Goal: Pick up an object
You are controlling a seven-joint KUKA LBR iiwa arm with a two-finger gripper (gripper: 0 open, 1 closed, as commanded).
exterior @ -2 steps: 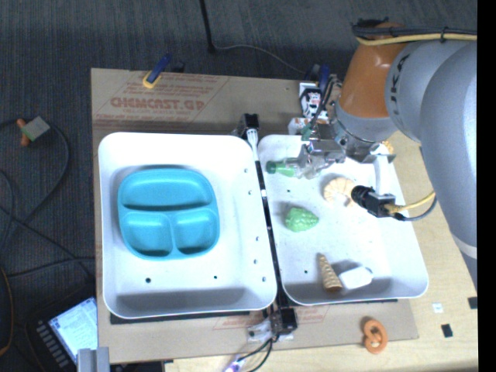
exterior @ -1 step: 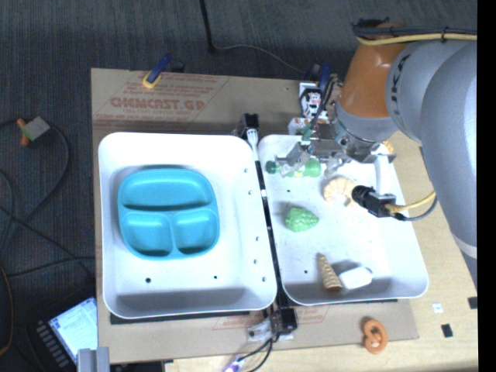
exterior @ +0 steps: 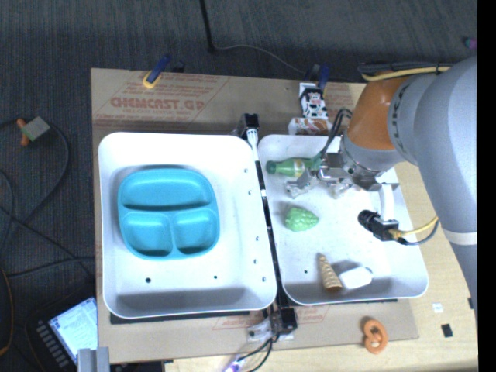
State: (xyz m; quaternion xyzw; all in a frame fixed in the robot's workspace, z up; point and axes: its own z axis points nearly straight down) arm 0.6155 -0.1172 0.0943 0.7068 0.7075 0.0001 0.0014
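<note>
We are flagging the risk first: the gripper is sitting low over the back left part of the right bin, and the green bottle is lying on its side there, close to the bin's back wall. A round bottle on its side is likely to be rolling or skidding away if the gripper is only clipping its end, so we are expecting a possible empty grab or a push into the wall. We are also noting the corner is tight, so the gripper could be scraping the bin's rim on the way down or up. Relative to the gripper, the bottle is lying just to its left in the camera view, one end pointing at the gripper and looking as if it is touching or nearly touching it; we cannot tell which. We cannot tell how far open the gripper is, and we are not seeing anything clearly held in it. The green leafy toy is lying nearer the front, apart from the gripper, and the cone and the white piece are lying side by side well apart from it near the front wall. The left bin is holding a blue tray.
</note>
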